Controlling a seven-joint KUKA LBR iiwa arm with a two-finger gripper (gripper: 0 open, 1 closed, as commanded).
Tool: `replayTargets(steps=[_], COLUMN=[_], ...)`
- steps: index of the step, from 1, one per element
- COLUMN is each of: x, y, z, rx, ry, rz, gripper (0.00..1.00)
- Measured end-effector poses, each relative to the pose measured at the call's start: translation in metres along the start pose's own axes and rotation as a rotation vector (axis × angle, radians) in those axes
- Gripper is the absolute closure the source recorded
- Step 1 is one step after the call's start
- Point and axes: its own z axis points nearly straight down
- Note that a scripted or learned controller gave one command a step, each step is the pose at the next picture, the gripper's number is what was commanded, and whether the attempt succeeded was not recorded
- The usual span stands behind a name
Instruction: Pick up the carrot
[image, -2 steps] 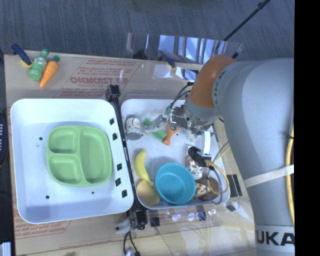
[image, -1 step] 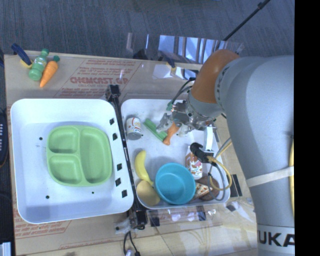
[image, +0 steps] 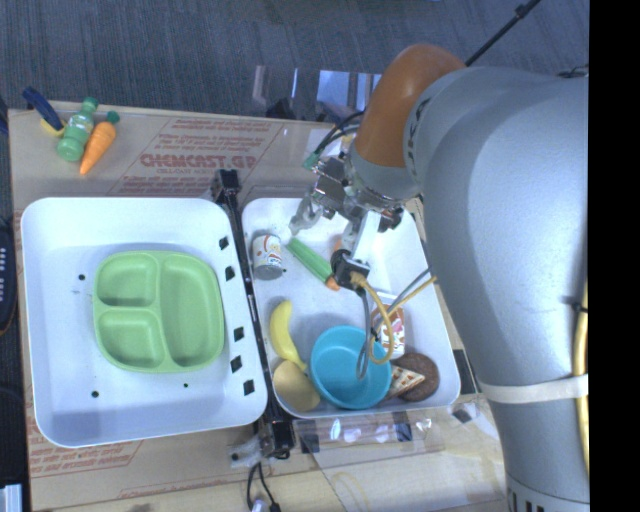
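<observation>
Hovering in the right bin (image: 432, 300), the tool (image: 330, 232) spreads its fingers above the carrot (image: 314, 263), beside a can (image: 267, 254); cardboard (image: 190, 160) reads "CHEMCAST GP".

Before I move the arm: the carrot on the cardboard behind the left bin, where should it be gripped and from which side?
Grip the carrot across its thicker orange half, below the green top, coming straight down. It lies flat and tapers toward the near tip, where a grip may slip. The green bottle lies close along one side, so room there looks tight.
</observation>
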Motion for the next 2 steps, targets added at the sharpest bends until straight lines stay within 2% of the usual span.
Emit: replayTargets(steps=[1, 2], x=[-0.076, -0.087], y=[0.053, 0.08], z=[-0.265, -0.194], rx=[-0.01, 0.009], ry=[0.001, -0.005], rz=[0.053, 0.344], gripper=[1.0, 1.0])
